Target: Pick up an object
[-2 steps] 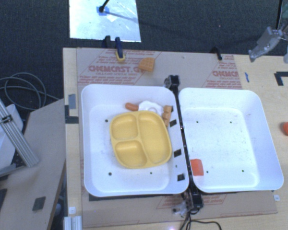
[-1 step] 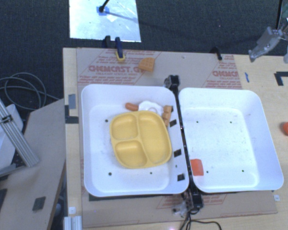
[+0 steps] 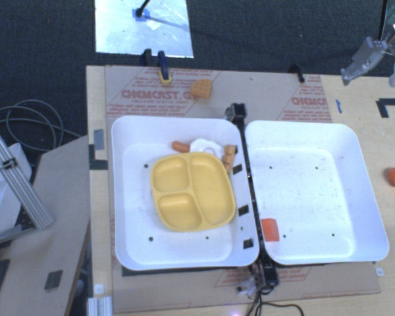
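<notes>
Gripper hangs at the far right, beyond the right bin; its state I cannot tell.

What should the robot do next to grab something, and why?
Probably swing the gripper left and down toward the orange block in the right bin. The gripper sits high at the top right, off the bins, while that block lies alone near the bin's edge, with bare floor around it.

Yellow divided plate in left bin; gripper top right.
</notes>
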Robot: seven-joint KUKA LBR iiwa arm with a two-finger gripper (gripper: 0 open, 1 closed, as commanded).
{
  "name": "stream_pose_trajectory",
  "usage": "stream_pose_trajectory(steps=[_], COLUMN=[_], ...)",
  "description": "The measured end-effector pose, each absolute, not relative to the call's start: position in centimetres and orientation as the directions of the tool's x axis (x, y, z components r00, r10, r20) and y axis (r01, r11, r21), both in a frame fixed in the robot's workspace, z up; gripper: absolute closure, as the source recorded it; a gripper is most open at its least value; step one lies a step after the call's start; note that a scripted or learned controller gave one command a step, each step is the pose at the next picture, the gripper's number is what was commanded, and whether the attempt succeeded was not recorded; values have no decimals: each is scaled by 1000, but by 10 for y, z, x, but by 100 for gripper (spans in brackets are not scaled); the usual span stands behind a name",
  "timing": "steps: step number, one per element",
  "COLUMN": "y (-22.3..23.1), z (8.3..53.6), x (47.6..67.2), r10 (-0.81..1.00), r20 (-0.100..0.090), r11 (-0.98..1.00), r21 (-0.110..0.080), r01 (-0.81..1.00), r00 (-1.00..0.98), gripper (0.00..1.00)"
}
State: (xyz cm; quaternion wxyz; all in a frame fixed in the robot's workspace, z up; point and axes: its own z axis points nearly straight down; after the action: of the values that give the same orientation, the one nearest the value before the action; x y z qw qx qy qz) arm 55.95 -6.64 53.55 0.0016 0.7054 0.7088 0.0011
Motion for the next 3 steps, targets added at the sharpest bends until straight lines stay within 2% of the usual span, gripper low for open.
stream_pose_trajectory(steps=[1, 2, 3], y=[-66, -158, -152], z=[535, 536, 535], x=[560, 489, 492], r10=[1000, 1000, 1000], r20=[-1, -3, -1], r11=[5, -9, 3], r21=[4, 3, 4], r01=[1000, 1000, 1000], r00=[-5, 9, -3], gripper=[0, 0, 0])
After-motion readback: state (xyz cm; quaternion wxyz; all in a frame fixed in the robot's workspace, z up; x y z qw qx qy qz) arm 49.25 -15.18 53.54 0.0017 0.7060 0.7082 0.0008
